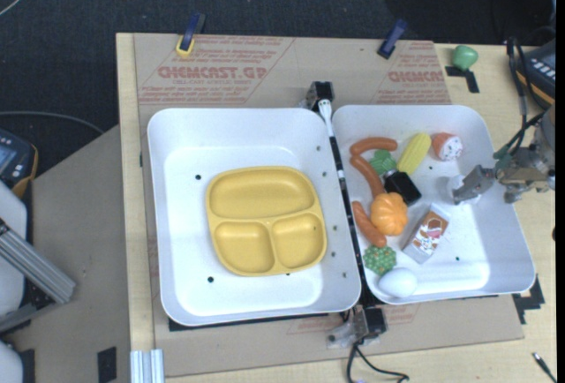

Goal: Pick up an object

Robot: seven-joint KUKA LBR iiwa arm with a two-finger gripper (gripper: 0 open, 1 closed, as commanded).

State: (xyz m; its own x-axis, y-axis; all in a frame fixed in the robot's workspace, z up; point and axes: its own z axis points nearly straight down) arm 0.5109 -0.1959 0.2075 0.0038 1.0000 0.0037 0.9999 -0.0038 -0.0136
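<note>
**White right bin full, nothing picked yet**

White bins sit side by side on the bench. Left bin (168,196) carries a yellow divided tray (265,218) near its middle. Right bin (494,249) carries all the small stuff, bunched toward its left wall: two sausages (371,146) at the far left, a corn cob (413,152) and a red-and-white ball (447,146) beside them, a black block (402,187), an orange pumpkin (389,214), a carrot (366,222) along the left wall, a small carton (427,235), a green broccoli piece (380,259) and a white egg (397,282) at the near-left corner.

Gripper (466,189) reaches in over the right edge of that bin, tip over bare floor, well apart from the pile; closest item is the carton. Claw state: cannot tell, too blurred and small from this angle. Nothing visibly between the tips.

Progress, my read: zero. No candidate is lifted; all rest on the bin floor. Left to do: move toward a target, descend, close, lift. Tight clutter by the left wall looks risky; carton or ball look more isolated.
</note>
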